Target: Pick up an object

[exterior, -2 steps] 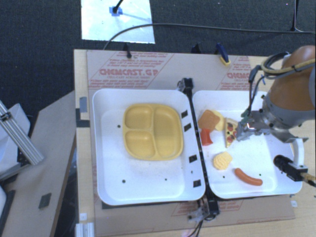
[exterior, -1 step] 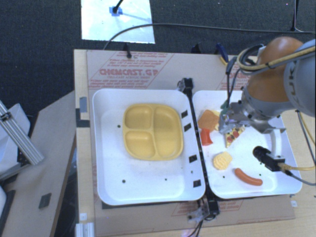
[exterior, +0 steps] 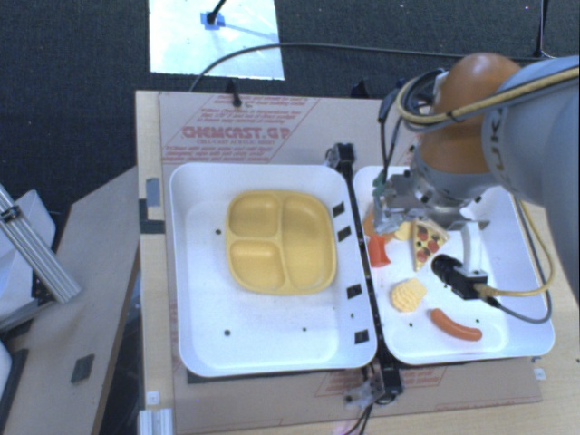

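My gripper [exterior: 388, 214] hangs low over the left part of the right bin [exterior: 517, 243], under the grey arm with its orange band [exterior: 467, 107]. Right below and beside it lie several toy foods. A red piece [exterior: 378, 251] rests near the bin's left wall. An orange piece [exterior: 403, 231] sits partly hidden under the wrist. A pizza slice [exterior: 426, 241] lies just right of that. Further forward lie a yellow ridged piece [exterior: 409, 294] and a reddish sausage [exterior: 455, 324]. The view shows nothing between the fingers.
The left bin [exterior: 204, 333] holds a yellow divided plate [exterior: 279, 241]. A black divider strip [exterior: 355, 243] runs between the bins. A black connector [exterior: 458, 277] with a yellow cable [exterior: 521, 293] hangs over the right bin. A metal rail [exterior: 36, 252] stands at the far left.
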### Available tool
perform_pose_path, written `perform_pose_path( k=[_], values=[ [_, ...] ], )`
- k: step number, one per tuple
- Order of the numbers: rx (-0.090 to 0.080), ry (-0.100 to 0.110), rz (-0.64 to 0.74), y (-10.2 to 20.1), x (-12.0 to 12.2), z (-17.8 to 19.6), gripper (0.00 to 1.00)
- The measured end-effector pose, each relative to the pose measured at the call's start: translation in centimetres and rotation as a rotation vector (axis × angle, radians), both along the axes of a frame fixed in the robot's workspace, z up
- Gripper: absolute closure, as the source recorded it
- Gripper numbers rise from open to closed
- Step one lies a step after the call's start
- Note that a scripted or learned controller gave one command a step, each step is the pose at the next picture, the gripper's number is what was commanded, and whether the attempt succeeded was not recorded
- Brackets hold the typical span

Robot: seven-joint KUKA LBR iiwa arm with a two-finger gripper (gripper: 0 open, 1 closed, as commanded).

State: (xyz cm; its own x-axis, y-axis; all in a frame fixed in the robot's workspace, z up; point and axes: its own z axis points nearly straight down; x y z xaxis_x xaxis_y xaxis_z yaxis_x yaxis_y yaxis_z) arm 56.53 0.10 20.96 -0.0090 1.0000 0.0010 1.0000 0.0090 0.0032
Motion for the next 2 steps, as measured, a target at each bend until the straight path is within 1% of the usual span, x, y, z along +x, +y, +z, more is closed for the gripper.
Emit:
perform_pose_path(
  k=[1,2],
  values=[
    [0.002,0.0,0.001,5.0,1.2,1.2,1.0],
    [0.001,-0.001,0.0,10.0,4.5,0.7,1.0]
  ],
)
